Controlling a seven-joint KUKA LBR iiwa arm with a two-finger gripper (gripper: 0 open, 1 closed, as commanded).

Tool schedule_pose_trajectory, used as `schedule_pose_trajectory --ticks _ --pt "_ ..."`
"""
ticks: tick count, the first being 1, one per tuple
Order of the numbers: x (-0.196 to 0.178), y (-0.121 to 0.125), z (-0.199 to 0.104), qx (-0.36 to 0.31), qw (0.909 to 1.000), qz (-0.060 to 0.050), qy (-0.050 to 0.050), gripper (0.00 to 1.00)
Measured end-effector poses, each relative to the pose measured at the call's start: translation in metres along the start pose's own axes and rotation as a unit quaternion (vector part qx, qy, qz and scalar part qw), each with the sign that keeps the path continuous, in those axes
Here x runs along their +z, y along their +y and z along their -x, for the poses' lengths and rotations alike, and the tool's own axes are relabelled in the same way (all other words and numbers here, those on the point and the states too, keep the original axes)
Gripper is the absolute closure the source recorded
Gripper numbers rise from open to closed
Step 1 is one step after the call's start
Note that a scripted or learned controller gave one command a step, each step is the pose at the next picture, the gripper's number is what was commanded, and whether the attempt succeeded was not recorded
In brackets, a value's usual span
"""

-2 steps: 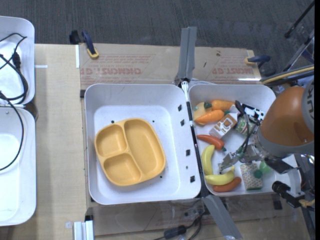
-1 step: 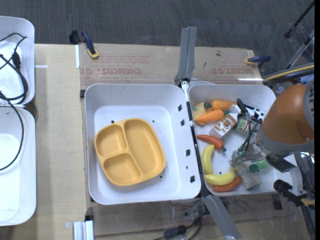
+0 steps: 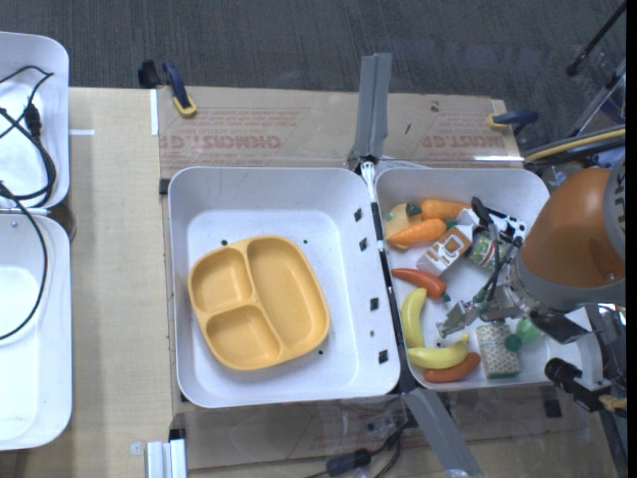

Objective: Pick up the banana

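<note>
From my station I see the gripper [image 3: 460,317] low inside the right bin [image 3: 532,180], hanging beneath the arm's orange band [image 3: 575,227]; its metal parts blur together, so I cannot tell how it is set. Nothing shows between its tips. Just left of it lies a banana [image 3: 414,316], standing roughly on end along the bin's left wall, and a second banana [image 3: 439,355] lies crosswise just below the gripper, resting against a reddish sausage-shaped piece [image 3: 453,370] near the front wall. A pale spotted block [image 3: 497,351] sits just right of that. Further up the bin I see a red pepper-like piece [image 3: 419,281], a small carton [image 3: 445,251], and two orange carrots [image 3: 418,231] near the back. The left bin [image 3: 199,192] holds a yellow divided plate [image 3: 259,302]. Both bins sit on the tabletop [image 3: 109,217].
</note>
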State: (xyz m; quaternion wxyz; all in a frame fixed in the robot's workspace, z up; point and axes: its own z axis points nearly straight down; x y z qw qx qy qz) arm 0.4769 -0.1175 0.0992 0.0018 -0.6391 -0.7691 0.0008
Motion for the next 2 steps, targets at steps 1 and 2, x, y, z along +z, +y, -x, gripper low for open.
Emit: schedule_pose_trajectory --ticks 1,2 --pt "0.0 0.0 0.0 0.0 1.0 0.0 0.0 0.0" --pt "0.0 0.0 0.0 0.0 1.0 0.0 0.0 0.0"
